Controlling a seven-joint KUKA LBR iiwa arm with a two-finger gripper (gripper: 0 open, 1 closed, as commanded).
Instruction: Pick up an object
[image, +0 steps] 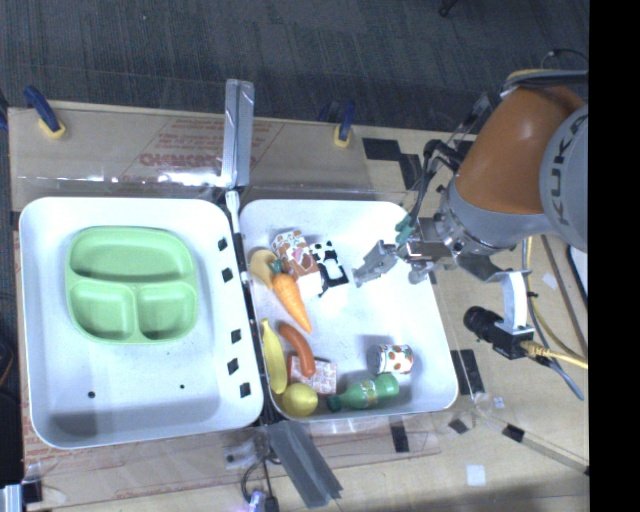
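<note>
Your arm reaches in from the right, its orange band uppermost; the wrist angles down and leftward; the gripper hangs at the end, fingers parted a little, nothing between them.

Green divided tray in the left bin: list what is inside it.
The green divided plastic tray shows three bare compartments holding nothing. Whatever lies beneath it on the left white bin floor is covered.

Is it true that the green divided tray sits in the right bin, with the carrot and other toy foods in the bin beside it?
Not quite. The camera view shows the green divided tray in the left bin, not the right one. The carrot and other toy foods lie in the right bin beside it.
</note>
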